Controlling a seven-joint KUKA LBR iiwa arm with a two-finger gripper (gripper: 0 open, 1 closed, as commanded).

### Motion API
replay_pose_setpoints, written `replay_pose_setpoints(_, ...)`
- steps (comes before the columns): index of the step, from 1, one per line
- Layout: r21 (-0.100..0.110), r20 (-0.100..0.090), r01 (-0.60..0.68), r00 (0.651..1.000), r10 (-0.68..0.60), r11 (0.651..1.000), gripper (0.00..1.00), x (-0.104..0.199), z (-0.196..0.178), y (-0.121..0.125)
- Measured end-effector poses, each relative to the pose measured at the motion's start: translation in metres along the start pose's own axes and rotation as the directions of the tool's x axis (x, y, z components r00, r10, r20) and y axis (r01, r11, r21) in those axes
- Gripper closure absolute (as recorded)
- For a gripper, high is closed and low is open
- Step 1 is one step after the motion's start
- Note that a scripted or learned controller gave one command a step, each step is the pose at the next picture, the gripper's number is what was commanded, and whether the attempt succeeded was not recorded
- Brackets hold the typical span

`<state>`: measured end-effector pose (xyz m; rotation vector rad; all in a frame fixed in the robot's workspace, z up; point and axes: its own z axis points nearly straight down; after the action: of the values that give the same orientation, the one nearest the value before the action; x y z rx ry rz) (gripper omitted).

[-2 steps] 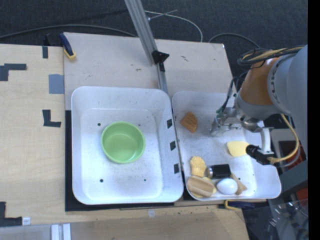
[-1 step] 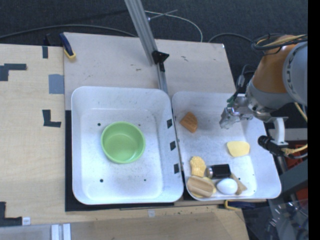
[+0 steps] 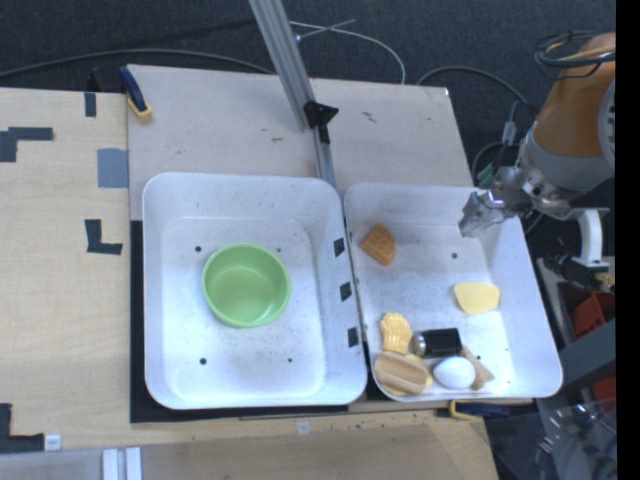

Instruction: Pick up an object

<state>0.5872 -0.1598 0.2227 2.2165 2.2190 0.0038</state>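
Observation:
My gripper (image 3: 478, 214) hangs over the far right corner of the right bin (image 3: 520, 268), with nothing seen between its fingers. In that bin lie an orange-brown piece (image 3: 378, 244) near the left wall, a pale yellow piece (image 3: 477, 297) toward the right, and a cluster at the front: a yellow ridged piece (image 3: 395, 332), a black block (image 3: 438, 342), a tan round piece (image 3: 401, 373) and a white egg shape (image 3: 455, 372). A green bowl (image 3: 246, 285) sits in the left bin (image 3: 170, 268).
A slanted metal pole (image 3: 290, 53) rises from the bench behind the bins. A blue and yellow clamp (image 3: 135, 93) lies at the bench's back left. Cables trail across the dark floor behind the bench.

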Motion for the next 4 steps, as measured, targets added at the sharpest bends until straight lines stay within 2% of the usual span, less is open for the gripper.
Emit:
replay_pose_setpoints(1, 0.004, -0.002, 0.000, 1.000, 0.000, 1.000, 1.00, 0.000, -0.018, 0.001)
replay_pose_setpoints(2, 0.008, -0.003, 0.004, 1.000, -0.004, 1.000, 1.00, 0.052, -0.006, -0.011)
replay_pose_setpoints(4, 0.008, -0.004, 0.007, 1.000, -0.007, 1.000, 1.00, 0.164, -0.020, -0.047)
